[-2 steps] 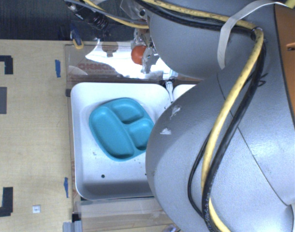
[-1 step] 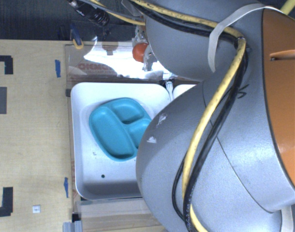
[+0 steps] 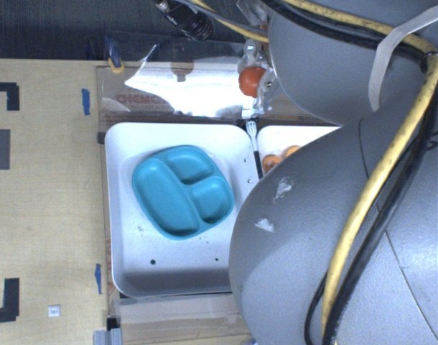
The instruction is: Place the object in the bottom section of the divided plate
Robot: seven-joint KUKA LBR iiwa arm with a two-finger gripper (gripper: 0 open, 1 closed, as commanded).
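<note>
**Arm covers the right bin; blue plate sits bare in the left one**

The blue divided plate (image 3: 182,190) lies in the left white bin (image 3: 126,264), a little above the middle of the frame's left half, resting flat on the bin floor with its three sections facing up. Nothing lies in any of its sections.

Just right of the plate, past the wall between the bins, two small orange shapes (image 3: 275,157) peek out in the right white bin (image 3: 305,131); they are too cut off by the arm to tell what they are. Another orange-red round thing (image 3: 250,81) shows higher up, at upper centre, beside a clear shiny panel (image 3: 183,85) behind the bins.

The grey arm (image 3: 334,214) fills the right side of the frame from top to bottom, with a yellow cable (image 3: 362,228) running down it. Whether the gripper is open, shut or holding anything cannot be told here. The wooden bench (image 3: 39,192) spreads across the left.
</note>
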